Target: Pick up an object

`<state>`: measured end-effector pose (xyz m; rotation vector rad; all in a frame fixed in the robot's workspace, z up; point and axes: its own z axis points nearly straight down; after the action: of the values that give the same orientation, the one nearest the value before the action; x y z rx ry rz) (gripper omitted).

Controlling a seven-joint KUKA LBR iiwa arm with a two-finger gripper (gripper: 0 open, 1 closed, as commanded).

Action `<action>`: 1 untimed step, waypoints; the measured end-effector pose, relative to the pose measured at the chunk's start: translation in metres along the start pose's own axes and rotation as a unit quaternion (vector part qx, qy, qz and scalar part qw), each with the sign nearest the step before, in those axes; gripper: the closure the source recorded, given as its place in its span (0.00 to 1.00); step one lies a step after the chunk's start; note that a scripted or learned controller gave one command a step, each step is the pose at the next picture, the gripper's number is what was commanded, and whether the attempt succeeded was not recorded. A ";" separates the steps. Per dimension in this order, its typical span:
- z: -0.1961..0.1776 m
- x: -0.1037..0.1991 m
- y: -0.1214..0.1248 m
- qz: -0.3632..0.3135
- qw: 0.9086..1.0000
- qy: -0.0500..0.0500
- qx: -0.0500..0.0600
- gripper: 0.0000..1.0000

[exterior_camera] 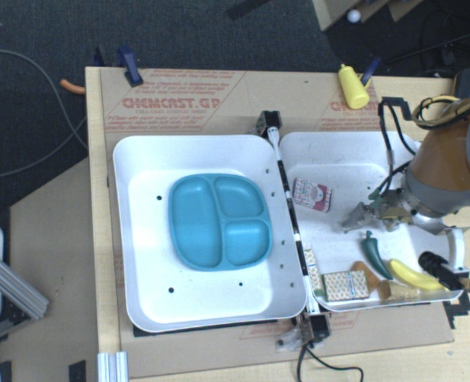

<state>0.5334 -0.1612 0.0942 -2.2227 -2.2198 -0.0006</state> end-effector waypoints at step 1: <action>0.010 0.018 -0.043 0.000 1.000 0.001 0.001 0.00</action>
<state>0.4903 -0.1432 0.0839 -2.2197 -2.2189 0.0016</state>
